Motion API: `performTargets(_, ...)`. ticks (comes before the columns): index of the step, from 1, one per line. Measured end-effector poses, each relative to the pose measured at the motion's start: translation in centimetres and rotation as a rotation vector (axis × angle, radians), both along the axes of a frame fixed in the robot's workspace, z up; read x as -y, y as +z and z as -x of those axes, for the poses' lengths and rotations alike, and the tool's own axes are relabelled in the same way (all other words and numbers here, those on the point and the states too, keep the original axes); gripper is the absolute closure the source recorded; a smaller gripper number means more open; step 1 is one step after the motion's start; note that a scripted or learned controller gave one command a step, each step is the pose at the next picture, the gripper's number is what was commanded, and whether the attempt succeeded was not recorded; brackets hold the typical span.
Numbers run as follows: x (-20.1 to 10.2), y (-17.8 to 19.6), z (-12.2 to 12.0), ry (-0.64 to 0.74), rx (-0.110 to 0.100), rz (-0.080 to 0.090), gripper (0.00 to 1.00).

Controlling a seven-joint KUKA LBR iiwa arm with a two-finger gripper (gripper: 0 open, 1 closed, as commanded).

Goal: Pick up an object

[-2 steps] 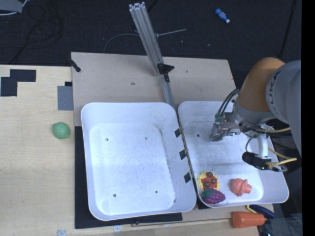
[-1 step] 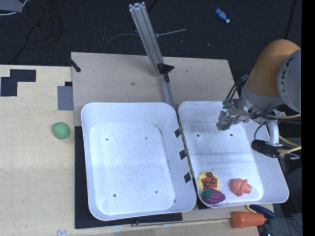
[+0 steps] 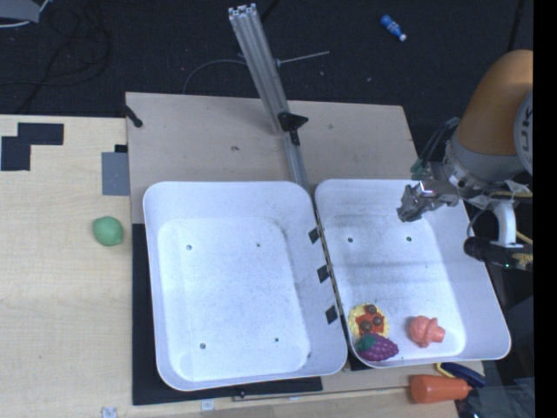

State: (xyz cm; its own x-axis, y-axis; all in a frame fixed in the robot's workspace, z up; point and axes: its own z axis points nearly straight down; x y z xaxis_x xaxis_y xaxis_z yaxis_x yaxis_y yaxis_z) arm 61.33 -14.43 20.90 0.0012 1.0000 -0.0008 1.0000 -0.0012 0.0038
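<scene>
Camera view first, and we start at the near edge: an orange piece [image 3: 438, 388] lies on the counter [image 3: 61, 259] just outside the right bin [image 3: 487, 312]. Inside that bin's near corner we find our candidates, a yellow toy with dark spots [image 3: 368, 320] touching a purple grape cluster [image 3: 379, 348], and a salmon-coloured toy [image 3: 426, 330] lying apart from both. We judge all three to be light, stiff plastic, a bit slippery. The salmon one looks the cleanest take, pinched across its middle with free room either side; the yellow and purple pair crowd each other and the bin wall. The left bin [image 3: 157, 233] sits alongside. Farther back, the pincer [image 3: 416, 200] hovers over the right bin's far end, well apart from the toys. We cannot tell how it is set. A green ball [image 3: 108, 231] rests out left.
</scene>
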Motion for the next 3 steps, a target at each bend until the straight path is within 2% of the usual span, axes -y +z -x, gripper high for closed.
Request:
performTargets(1, 0.1, 3.6, 0.0, 0.0, -0.001, 0.0, 1.0)
performTargets(3, -9.2, 2.5, 1.5, 0.004, -0.005, -0.002, 1.0)
